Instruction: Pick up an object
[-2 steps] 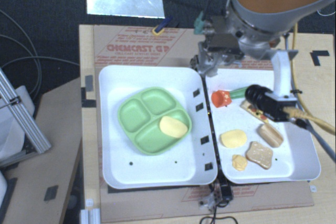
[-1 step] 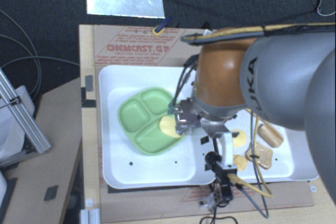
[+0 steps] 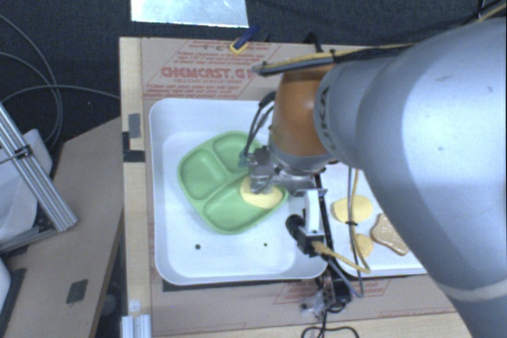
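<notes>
Camera view: red "CHEMCAST" print on cardboard (image 3: 207, 69) behind tool (image 3: 260, 184). Arm (image 3: 412, 138) reaches from right, wrist pointing down. Tool grip state: cannot tell. Yellow piece (image 3: 265, 198) directly beneath tool, on green divided plate (image 3: 214, 174).

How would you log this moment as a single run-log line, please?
arm: over left bin | gripper: at yellow piece on green tray | grasp: unconfirmed

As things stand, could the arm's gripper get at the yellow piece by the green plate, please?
Probably yes. The gripper sits right over the yellow piece at the green plate in the left bin, with nothing between them, though the wrist hides its tips.
</notes>
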`<state>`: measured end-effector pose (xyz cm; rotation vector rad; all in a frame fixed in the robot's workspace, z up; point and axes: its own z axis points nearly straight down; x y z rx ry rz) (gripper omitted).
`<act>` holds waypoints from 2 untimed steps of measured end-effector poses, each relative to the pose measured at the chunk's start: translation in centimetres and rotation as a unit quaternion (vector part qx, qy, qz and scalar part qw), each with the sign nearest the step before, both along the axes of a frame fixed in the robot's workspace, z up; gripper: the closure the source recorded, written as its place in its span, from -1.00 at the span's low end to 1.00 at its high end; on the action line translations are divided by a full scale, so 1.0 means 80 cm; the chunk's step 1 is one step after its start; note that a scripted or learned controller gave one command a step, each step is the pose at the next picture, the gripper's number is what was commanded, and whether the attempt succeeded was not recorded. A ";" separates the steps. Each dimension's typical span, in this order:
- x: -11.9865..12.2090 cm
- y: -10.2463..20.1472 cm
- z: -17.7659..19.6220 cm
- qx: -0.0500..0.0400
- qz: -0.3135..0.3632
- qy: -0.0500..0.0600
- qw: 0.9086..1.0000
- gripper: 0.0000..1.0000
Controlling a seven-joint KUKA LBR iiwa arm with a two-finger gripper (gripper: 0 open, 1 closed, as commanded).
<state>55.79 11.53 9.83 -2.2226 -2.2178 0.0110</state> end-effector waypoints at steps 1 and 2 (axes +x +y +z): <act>0.088 -0.100 0.116 0.000 -0.002 -0.011 1.000 1.00; 0.026 -0.044 0.107 0.003 0.004 -0.002 1.000 1.00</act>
